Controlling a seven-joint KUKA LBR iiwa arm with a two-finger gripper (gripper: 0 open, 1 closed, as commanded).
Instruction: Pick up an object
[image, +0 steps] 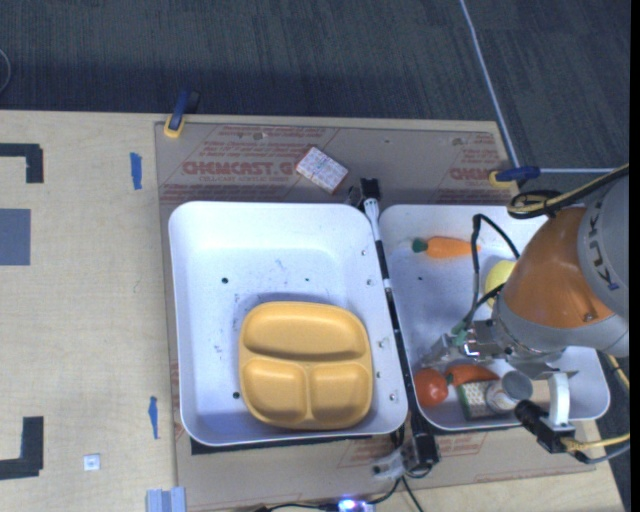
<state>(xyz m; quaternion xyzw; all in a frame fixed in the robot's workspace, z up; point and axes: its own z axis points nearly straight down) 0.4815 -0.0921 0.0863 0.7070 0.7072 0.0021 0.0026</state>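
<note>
My gripper (458, 347) hangs low over the front part of the right bin (428, 300), below the arm's orange band (550, 280). Just beneath and in front of it lie a red round object (430, 386), an orange object (470, 375) and a small greenish box (476, 401). Whether the gripper touches any of them is unclear. An orange carrot (447, 247) lies at the bin's back. A yellow object (499, 275) shows partly behind the arm.
The left bin (200, 300) holds a yellow compartment tray (305, 365) toward its front. A small patterned card (321, 168) lies on the cardboard behind the bins. Cables run along the right bin's front edge and over the arm.
</note>
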